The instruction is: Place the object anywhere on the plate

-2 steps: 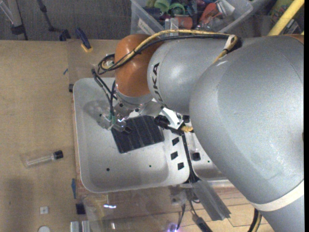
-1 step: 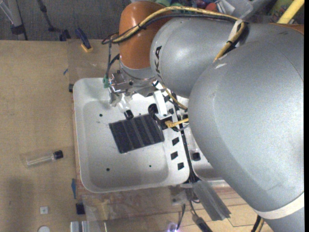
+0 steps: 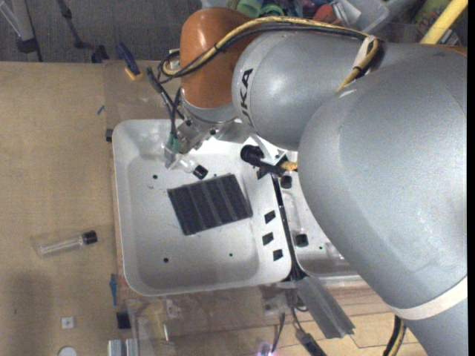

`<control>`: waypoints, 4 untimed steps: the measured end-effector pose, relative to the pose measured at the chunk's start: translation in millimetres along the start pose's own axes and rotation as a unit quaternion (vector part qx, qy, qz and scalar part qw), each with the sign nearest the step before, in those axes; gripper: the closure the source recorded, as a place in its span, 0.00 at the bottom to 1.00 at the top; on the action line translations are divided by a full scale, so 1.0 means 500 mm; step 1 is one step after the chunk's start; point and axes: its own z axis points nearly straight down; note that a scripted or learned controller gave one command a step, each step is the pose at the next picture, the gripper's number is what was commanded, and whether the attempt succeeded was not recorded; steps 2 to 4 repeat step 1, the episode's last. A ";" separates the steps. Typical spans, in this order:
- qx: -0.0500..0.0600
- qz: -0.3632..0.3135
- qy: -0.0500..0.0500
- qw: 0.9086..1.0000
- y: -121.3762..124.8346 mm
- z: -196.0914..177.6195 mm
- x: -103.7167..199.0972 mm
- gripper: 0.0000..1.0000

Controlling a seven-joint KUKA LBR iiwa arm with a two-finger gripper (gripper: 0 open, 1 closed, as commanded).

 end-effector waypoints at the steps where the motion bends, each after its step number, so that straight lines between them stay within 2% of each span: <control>1: -0.005 -0.117 -0.003 0.993 -0.070 0.081 0.071 1.00; 4: -0.005 -0.117 -0.003 0.993 -0.070 0.081 0.071 1.00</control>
